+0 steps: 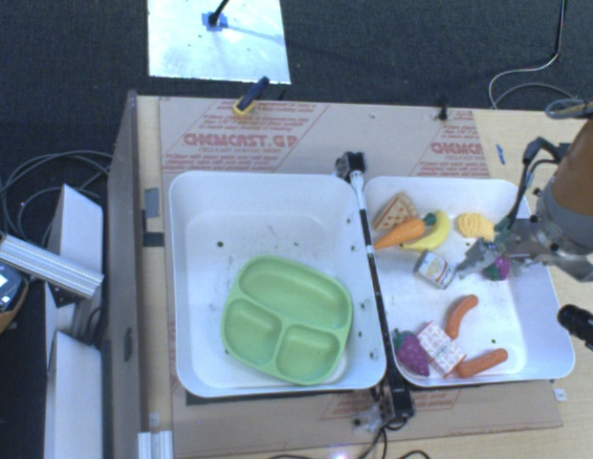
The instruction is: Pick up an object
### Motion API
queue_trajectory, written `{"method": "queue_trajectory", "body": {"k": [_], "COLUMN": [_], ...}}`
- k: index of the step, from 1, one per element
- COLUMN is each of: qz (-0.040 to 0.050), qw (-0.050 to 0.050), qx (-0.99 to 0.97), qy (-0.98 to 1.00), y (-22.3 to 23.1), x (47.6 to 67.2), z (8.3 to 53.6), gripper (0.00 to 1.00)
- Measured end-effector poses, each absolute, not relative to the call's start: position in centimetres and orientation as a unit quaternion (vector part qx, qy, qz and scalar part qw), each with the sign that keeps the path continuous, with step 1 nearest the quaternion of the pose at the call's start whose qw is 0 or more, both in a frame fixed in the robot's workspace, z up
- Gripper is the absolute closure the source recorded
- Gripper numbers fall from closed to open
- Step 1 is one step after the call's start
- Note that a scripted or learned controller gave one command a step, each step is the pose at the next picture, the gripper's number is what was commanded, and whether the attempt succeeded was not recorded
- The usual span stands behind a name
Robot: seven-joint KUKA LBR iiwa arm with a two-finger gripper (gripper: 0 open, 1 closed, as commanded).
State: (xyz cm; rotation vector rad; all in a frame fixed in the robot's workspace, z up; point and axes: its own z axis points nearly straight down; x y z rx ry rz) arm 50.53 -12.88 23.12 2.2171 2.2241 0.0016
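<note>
Approach step; pincer point(480, 256) low in right white bin point(540, 352), centre-right of frame; finger spread: cannot tell; small grey tin can point(434, 271) just beside its tip, purple toy point(497, 268) beneath; next: settle on one, close.

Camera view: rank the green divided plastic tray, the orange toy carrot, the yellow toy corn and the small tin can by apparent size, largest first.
1. Green divided plastic tray, by far the largest.
2. Orange toy carrot.
3. Yellow toy corn and small tin can: these look about alike, so no ranking between them.
</note>
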Motion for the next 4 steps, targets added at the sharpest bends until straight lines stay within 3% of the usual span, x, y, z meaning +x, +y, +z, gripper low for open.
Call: {"method": "queue_trajectory", "body": {"k": [1,2,3,4], "qz": [0.0003,0.0010,0.0015,0.0012], "qw": [0.001,0.001,0.001,0.001], "qx": [0.707,0.707,0.706,0.705], "qy": [0.707,0.708,0.709,0.709], "y": [-13.3,-13.3,-3.9,1.0], "x": [50.6,50.7,52.8,56.2], "z": [9.4,10.4,18.5,23.1], "gripper": [0.00,1.00,1.00,1.00]}}
